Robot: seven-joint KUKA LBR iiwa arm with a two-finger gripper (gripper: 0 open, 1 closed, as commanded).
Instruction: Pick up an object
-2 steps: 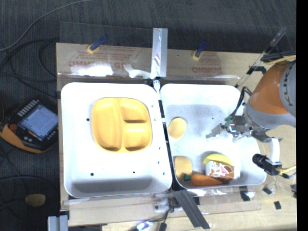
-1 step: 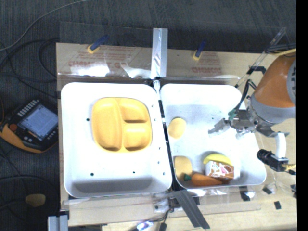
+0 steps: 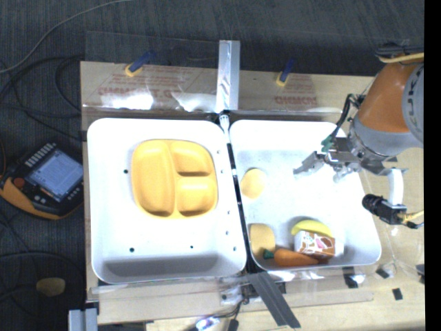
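Note:
My gripper (image 3: 324, 168) hangs over the upper right part of the right bin (image 3: 275, 143), its two fingers spread open with nothing between them. Below it, along the bin's near wall, lie a carrot (image 3: 295, 257), a yellow banana (image 3: 311, 227), a small red-and-white carton (image 3: 318, 244) and a tan round piece (image 3: 261, 236). A pale yellow round object (image 3: 253, 183) rests near the bin's left wall, to the left of the gripper.
The left bin (image 3: 110, 240) holds a yellow divided tray (image 3: 174, 178). A metal divider (image 3: 228, 74) stands between the bins at the back. A handheld pendant (image 3: 41, 179) lies off the bench at the left.

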